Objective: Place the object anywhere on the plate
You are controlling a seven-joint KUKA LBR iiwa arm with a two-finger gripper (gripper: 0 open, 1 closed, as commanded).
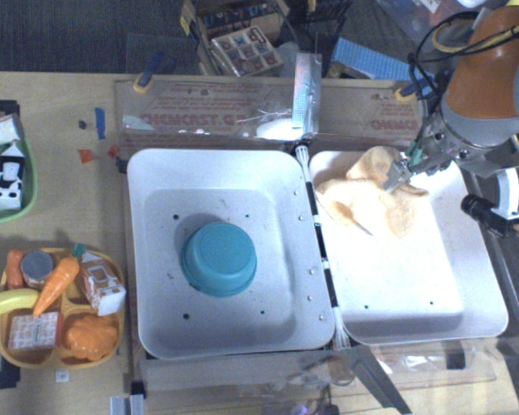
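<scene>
A round teal plate (219,258) lies in the middle of the left white bin (151,180). In the right white bin (432,301), pale tan flat pieces (360,201) lie in the far left part, overexposed and hard to tell apart. My gripper (401,172) reaches down from the upper right, and its tip is at the far right edge of the tan pieces, over the one nearest the back (374,162). The grey arm with its orange band (489,54) rises behind it.
On the bench to the left, a yellow tray (0,335) holds toy food, including a carrot and a banana. A green bowl (22,199) sits further back. A cardboard strip (208,111) runs behind both bins. A black fitting (489,214) juts out at the right bin's right rim.
</scene>
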